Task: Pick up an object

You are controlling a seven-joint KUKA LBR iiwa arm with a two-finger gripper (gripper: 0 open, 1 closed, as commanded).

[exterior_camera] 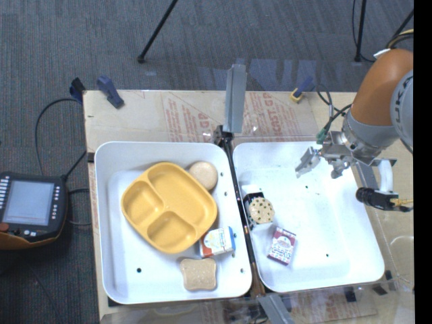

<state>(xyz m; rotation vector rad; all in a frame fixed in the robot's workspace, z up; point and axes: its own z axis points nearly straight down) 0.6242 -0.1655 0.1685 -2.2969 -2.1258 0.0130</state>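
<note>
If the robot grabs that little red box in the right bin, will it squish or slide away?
The little red box lies flat on the smooth floor of the right bin, so a nudge would probably make it slide. It looks like a small carton, likely light, and might dent if squeezed hard. Flat-sided, it shouldn't roll. The gripper hovers well above it.

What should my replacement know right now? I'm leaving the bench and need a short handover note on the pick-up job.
Tool: open, holding nothing, hovering over the upper part of the right bin.
Right bin: cookie by its left wall, small red carton just right of and below it.
Left bin: yellow divided plate, round bun at its upper right edge, small milk carton at its lower right edge, slice of bread below.
Done: nothing picked up.
Left: choose an object, descend, grasp, lift.
</note>
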